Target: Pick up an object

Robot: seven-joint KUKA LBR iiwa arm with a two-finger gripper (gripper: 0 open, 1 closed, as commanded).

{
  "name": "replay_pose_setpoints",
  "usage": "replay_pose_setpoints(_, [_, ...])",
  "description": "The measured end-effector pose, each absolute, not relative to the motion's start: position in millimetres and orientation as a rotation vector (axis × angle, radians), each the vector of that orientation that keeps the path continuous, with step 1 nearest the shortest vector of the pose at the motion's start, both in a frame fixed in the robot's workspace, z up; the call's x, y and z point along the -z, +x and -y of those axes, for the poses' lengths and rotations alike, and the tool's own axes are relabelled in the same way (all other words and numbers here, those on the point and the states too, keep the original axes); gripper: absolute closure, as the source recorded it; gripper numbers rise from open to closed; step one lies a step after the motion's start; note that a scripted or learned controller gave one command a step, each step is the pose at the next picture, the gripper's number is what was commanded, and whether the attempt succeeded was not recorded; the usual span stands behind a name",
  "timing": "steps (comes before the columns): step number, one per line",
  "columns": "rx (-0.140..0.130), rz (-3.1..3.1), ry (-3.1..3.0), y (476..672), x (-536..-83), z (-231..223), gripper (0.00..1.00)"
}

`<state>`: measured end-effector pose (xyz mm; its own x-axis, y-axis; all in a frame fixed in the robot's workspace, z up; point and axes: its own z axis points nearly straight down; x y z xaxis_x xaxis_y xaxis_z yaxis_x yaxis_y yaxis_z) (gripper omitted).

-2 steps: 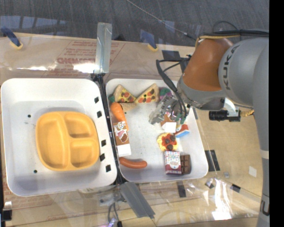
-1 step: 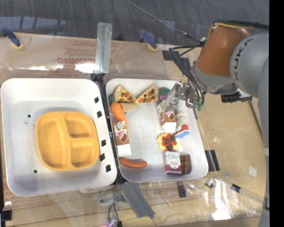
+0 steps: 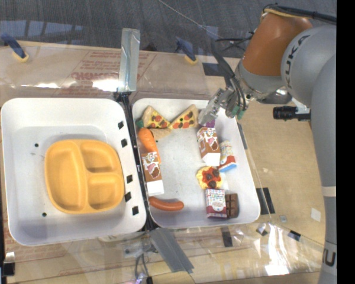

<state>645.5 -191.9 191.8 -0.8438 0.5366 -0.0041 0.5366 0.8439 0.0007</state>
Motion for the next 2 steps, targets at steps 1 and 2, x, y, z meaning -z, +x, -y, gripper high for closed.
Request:
replay_pose_setpoints(1, [-0.003,-2.917,1.147,625.4,-266.9,126.7,1.00])
replay_pose_setpoints(2, [0.001,-2.888,1.249,596.2,-189.6,35.1,1.00])
